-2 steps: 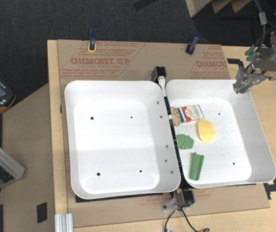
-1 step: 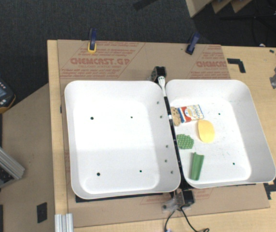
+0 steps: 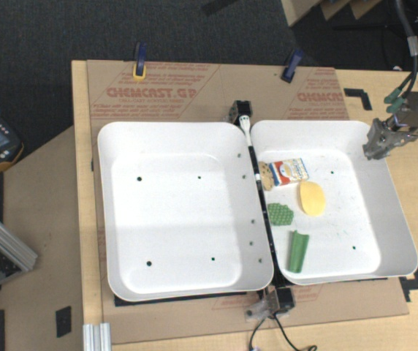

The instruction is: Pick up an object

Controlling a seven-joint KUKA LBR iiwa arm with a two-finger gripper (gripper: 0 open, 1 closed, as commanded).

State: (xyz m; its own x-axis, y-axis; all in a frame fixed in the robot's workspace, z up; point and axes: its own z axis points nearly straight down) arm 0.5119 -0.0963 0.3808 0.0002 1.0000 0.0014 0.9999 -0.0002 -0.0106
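Four small things lie in our right bin (image 3: 384,218) — a red-and-white packet (image 3: 286,171), a yellow oval piece (image 3: 312,198), a green knobbly lump (image 3: 280,213) and a green block (image 3: 298,251). Our pincer (image 3: 377,143) hangs at the bin's far right rim, carrying nothing we can see; its spread we cannot tell. We judge this the approach — next, move left and descend over one piece.

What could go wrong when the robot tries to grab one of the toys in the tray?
The gripper sits at the right bin's far rim, so it might bump the wall. The yellow piece, small packet and two green pieces lie close together, so it might nudge a neighbour or miss.
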